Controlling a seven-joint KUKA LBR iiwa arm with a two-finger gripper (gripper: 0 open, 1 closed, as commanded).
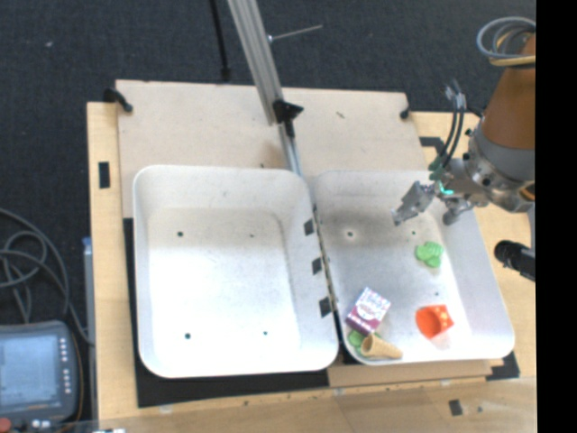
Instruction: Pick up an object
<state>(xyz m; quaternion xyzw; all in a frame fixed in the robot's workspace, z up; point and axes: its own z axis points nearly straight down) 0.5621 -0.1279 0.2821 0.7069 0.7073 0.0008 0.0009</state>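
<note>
While the gripper (431, 203) hovers fingers apart, the cone (382, 347) points lower-right.

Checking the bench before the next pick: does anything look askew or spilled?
Nothing stands out. The green piece, orange piece, purple-and-white carton and tan cone all lie inside the right bin; the gripper hangs above it.

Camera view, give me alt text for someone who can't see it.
A grey robot arm reaches in from the right, its gripper above the right bin, nothing visible between its fingers. That bin holds a green toy, an orange cup, a purple and white carton and a tan cone. The left bin sits beside it.
</note>
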